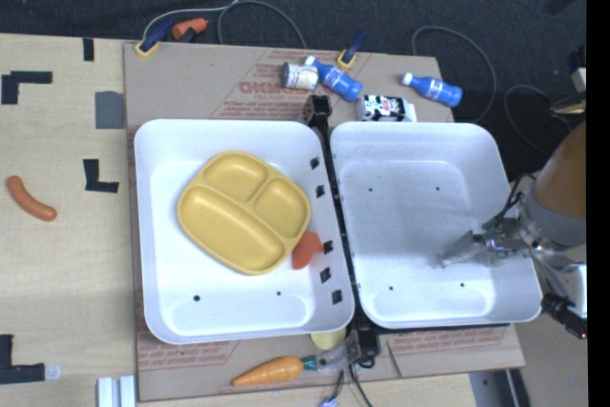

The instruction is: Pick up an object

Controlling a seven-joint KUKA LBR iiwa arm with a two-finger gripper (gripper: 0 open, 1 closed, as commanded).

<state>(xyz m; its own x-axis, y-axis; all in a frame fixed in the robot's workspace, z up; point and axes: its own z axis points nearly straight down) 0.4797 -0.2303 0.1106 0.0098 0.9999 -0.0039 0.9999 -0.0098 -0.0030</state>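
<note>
My gripper (452, 255) hangs low over the right-hand part of the right bin (419, 148), pointing left, with the grey arm and its orange band (575, 174) behind it at the view's right. I see nothing held at its tip. In the left bin (152, 205) lies a yellow divided plate (244, 211). A small orange-red piece (306, 251) rests against the plate's lower right edge, far left of the gripper.
Behind the bins lie two blue bottles (339, 80) (434, 90) and a black-and-white carton (386, 108). A carrot (270, 372) lies on the cardboard in front of the left bin. A sausage (30, 198) sits on the bench far left. Cables and clamps line the back edge.
</note>
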